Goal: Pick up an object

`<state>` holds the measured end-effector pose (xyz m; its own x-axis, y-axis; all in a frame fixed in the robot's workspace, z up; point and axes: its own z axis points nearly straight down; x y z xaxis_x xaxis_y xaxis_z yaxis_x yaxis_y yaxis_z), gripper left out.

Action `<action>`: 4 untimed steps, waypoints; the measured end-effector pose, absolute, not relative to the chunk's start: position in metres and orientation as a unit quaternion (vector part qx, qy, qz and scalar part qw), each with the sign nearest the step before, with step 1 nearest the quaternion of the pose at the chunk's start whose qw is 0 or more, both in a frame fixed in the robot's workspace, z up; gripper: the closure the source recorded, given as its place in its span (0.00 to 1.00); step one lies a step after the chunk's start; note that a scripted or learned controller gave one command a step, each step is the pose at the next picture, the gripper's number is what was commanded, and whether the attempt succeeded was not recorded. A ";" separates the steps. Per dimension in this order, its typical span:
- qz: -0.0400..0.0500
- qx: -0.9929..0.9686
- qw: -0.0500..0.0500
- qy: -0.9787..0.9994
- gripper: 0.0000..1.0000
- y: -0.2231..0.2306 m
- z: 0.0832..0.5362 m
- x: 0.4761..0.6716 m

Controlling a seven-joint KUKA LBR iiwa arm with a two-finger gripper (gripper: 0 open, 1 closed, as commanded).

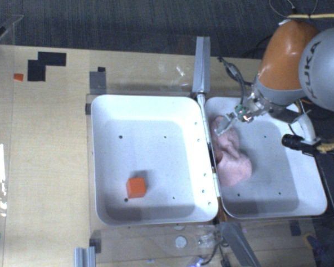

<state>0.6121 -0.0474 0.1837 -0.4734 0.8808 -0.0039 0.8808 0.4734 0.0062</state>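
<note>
**Q:** What does the camera view show at this moment?

**A:** 2 white bins side by side. The left bin (103, 149) holds 1 small orange block (136, 187) near its front. The right bin (306, 202) holds a soft pink object (232, 161), lumpy and cloth-like, lying against the wall shared with the left bin. The gripper (234, 119) sits over the rear left part of the right bin, at or just beside the pink object's upper end.

**Q:** Is the pink object held?

**A:** That cannot be told. The gripper's tip is small and partly lost against the pink material, so neither a grasp nor a release can be read. The object itself rests on the bin floor.

**Q:** What would make the pick go well?

**A:** Judging from the layout, the pink object is the likely target. A soft, folded thing is best taken at a raised fold rather than a thin edge, with the approach kept clear of the dividing wall. The lift should be straight up, since the object may sag or slip once its weight hangs free.

**Q:** What is the main risk?

**A:** Pinching only a loose corner, or striking the bin wall beside it.
</note>
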 end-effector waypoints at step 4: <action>0.008 0.491 0.010 0.871 0.00 -0.108 0.102 0.580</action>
<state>0.5801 -0.1082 0.1025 -0.5174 0.8557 -0.0103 0.8553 0.5175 0.0236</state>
